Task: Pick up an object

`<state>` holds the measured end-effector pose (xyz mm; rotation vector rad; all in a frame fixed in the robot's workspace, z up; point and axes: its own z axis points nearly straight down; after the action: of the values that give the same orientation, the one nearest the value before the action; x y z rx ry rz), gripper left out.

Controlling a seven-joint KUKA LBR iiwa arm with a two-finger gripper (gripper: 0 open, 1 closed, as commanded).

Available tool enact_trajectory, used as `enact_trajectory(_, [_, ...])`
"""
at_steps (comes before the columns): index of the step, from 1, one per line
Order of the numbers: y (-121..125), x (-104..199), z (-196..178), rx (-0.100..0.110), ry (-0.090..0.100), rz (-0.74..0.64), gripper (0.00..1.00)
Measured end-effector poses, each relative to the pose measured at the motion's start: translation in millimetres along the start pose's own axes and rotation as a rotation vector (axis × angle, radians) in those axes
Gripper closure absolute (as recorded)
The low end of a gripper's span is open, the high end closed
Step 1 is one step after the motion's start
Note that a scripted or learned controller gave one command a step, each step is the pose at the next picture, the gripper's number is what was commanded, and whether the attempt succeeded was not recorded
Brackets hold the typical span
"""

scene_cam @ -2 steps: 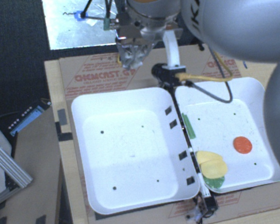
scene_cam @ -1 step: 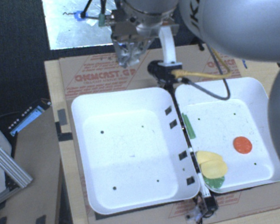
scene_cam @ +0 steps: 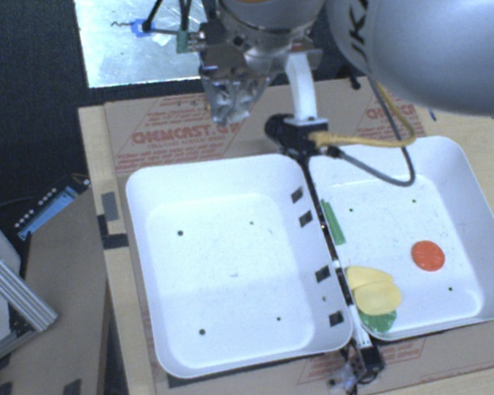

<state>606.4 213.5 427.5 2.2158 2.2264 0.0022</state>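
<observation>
Two white bins (scene_cam: 209, 188) sit side by side mid-frame on a brown board (scene_cam: 163, 131). A blue-tipped strip (scene_cam: 46, 208) lies at left.

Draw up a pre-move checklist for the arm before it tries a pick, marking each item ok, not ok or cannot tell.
1. Objects available in right bin: orange disc, yellow pieces, green stick: ok.
2. Orange disc clear of neighbours: ok.
3. Yellow pieces separate from the green piece beneath: not ok, overlapping.
4. Gripper above a target: not ok, it sits beyond the bins' far edge.
5. Gripper carrying nothing: cannot tell.
</observation>
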Motion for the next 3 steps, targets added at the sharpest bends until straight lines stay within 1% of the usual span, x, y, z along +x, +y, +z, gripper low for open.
enact_trajectory(1, [-8,5,4,0.001,0.0,0.0,1.0])
enact_trajectory(2, [-18,21,3,0.001,0.0,-0.001,1.0])
enact_trajectory(3, [-32,20,8,0.001,0.0,0.001,1.0])
